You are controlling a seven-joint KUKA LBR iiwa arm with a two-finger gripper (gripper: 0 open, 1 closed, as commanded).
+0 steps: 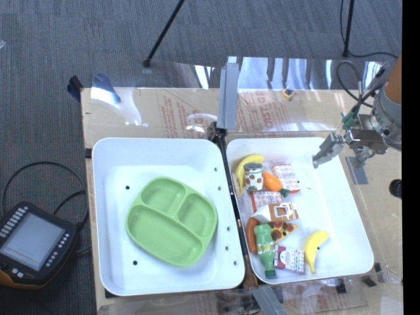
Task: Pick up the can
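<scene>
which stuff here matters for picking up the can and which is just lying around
For the job:
- can, upright near the right bin's left wall
- hand, above the right bin's far right part

Lying about:
- green plate in the left bin
- two bananas
- green bottle
- carrot
- small cartons
- right bin
- left bin

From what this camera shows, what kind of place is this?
Probably a robotics lab test bench, not a kitchen. The arm's gripper hangs over a white bin of toy groceries, including a small can. A teach pendant lies on the grey carpet, and stand legs rise behind.
</scene>
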